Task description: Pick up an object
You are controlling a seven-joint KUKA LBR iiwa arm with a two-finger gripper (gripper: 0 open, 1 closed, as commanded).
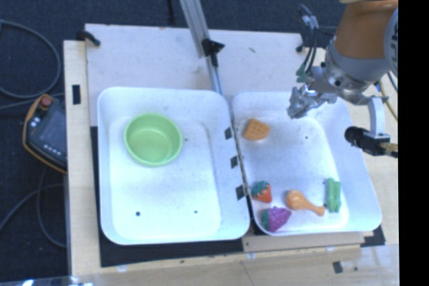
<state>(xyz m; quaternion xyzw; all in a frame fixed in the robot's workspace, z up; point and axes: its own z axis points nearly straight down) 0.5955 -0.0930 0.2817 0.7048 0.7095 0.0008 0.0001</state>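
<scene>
The pincer point(299, 106) hung over the right bin point(315, 144), near that bin's 12 o'clock rim, with nothing visibly between its tips; how far it stood open could not be told from this slanted view.

The nearest candidate was the bun point(255, 130), a small orange-tan toy pastry lying at about 10 o'clock in the right bin, just beside the divider between the bins and a little to the pincer's 8 o'clock. It looked like hollow plastic or foam: probably light, fairly stiff, with a rounded, likely slick top. A grip across its narrower width, low on the sides, would probably hold better than a pinch on the crown, which could squirt it out.

Along the bin's 6 o'clock edge lay four more toys: a strawberry point(261, 191) and grapes point(276, 216) close together toward 7 o'clock, a drumstick point(303, 202) at 6, and a green pod point(332, 194) toward 5. All seemed light and hard. The drumstick's thin handle and the pod's slim body offered easy spans; the strawberry and grapes sat so close that the pincer might nudge one while closing on the other.

A green bowl point(153, 138) sat in the left bin point(167, 211), at about 10 o'clock there, well apart from the arm.
</scene>
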